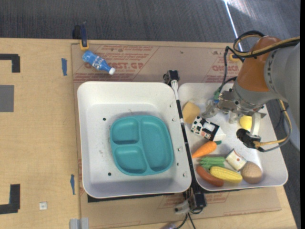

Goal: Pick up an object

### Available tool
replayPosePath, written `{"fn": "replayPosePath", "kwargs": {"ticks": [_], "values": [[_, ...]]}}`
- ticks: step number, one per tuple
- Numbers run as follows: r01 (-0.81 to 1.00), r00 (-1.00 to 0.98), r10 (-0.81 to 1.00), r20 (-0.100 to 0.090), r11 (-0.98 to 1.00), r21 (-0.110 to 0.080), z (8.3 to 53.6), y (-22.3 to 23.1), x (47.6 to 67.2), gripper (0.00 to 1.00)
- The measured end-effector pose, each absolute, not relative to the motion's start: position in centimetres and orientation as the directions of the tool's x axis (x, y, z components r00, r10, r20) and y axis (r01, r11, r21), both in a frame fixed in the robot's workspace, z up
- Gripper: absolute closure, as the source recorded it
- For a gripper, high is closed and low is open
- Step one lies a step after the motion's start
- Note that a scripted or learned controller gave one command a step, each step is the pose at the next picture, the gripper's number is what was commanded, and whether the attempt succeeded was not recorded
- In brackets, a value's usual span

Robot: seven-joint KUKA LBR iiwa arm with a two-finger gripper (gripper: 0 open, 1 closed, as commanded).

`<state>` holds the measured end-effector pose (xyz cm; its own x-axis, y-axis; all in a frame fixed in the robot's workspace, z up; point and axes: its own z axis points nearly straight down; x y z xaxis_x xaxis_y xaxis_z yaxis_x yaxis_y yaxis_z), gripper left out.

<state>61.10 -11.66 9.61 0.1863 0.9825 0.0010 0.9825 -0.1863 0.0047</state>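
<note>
Toy food crowded the near end of your right bin (281, 175) on the surface: a corn cob (225, 174), a reddish sausage (208, 176), a brown potato (252, 171), a white block (235, 160) and a carrot (205, 150) lay touching or just beside one another. Farther back sat a black-and-white toy (205, 128), a pale yellow lump (191, 111) and a yellow piece (245, 122) partly hidden under the arm. Your left bin (90, 128) held a teal divided tray (141, 144).

Your arm reached in from the right, orange band (255, 68) uppermost, wrist bent down over the far half of the right bin, with the end effector (233, 109) low among the objects, near the yellow piece (whether its tips were apart, together or clamped on anything could not be told from above).

No object was seen in its grasp, so any pick remained unproven. Judging by the clutter, you risked a close on two pieces at once, or a nudge that sent the yellow piece against the bin wall; the cables (267, 144) trailing beside the wrist might also snag.
</note>
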Motion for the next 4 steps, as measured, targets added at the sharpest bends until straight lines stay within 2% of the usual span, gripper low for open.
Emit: {"fn": "replayPosePath", "kwargs": {"ticks": [1, 2, 3, 4], "values": [[0.927, 0.375, 0.927, 0.002, -0.375, 0.000, 8.6, -9.3, 56.9, 0.00], [0.927, 0.376, 0.927, 0.001, -0.376, 0.001, 8.5, -9.8, 60.1, 0.00], [0.876, 0.482, 0.876, 0.000, -0.482, 0.001, 12.6, -15.1, 61.9, 0.00], [0.943, 0.332, 0.943, 0.000, -0.332, 0.000, 10.7, -16.3, 62.7, 0.00]]}}
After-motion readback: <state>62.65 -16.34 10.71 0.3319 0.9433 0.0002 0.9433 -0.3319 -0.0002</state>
